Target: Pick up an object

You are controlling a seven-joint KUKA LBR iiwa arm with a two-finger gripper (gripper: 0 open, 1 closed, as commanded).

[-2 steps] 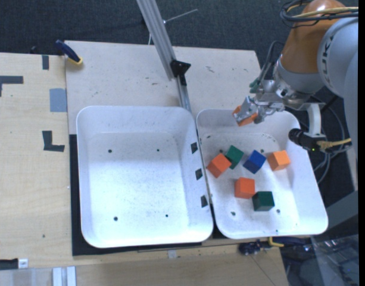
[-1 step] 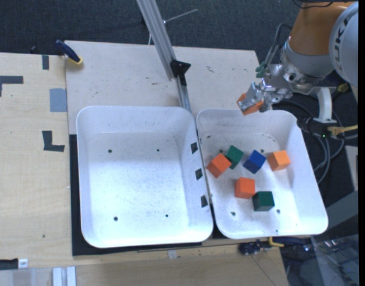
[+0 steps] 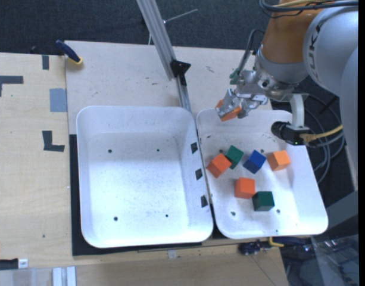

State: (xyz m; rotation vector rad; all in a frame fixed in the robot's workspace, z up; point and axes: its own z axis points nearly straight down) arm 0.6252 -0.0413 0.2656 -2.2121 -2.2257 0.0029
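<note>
The tool (image 3: 233, 108) holds an orange block (image 3: 228, 113) raised above the right bin (image 3: 301, 216), clear of other blocks.

- An orange block (image 3: 228, 109) is held tilted between the gripper (image 3: 232, 110) fingers, raised above the far edge of the right bin (image 3: 301, 216).

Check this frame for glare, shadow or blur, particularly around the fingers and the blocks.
Camera view: lighting is even, with soft shadows under the blocks; the white bins are bright but their specks stay readable, so no harsh glare; the gripper area is slightly soft, with something orange at it that is too blurred to identify; the blocks in the right bin are sharp enough to tell colours apart.
</note>
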